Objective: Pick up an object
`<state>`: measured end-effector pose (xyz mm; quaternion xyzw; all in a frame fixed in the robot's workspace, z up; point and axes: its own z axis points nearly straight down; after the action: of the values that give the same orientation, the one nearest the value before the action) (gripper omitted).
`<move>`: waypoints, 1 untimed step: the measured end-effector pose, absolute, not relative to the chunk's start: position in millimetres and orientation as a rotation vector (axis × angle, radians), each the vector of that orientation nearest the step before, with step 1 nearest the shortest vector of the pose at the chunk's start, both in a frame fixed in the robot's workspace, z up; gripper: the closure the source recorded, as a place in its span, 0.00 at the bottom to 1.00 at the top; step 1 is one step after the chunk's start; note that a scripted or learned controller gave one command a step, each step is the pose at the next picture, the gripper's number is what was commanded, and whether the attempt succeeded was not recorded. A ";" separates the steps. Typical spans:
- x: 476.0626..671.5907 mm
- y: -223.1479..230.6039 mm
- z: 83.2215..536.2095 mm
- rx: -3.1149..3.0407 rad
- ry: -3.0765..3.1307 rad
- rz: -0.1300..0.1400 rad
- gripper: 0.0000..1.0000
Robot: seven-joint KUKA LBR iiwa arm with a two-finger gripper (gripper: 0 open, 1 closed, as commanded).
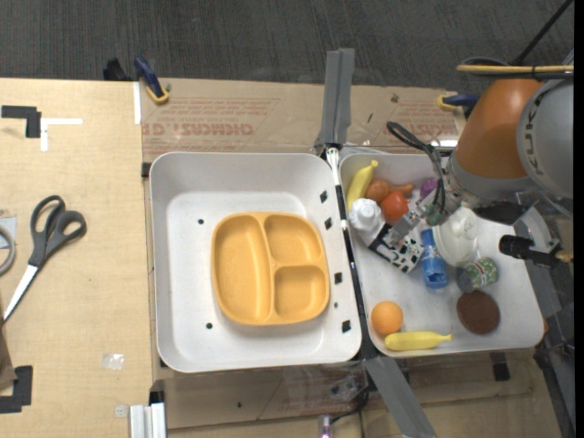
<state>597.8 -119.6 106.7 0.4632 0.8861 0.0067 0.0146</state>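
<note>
Camera view: we see the arm (511, 135) over the right bin (538, 336), its gripper (429, 210) low among the objects near the red ball (394, 205); how it stands we cannot tell. Left bin (169, 272) holds a yellow tray (270, 268). An orange (387, 318) lies beside a banana (418, 339)

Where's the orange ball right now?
The orange ball sits near the front edge of the right bin, close to the divider between the bins, just above a yellow banana and left of the brown round object.
</note>
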 end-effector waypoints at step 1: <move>566.8 -114.8 106.4 1.559 2.691 0.024 0.00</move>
<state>566.8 -114.8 106.4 0.5012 0.8651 0.0078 0.0158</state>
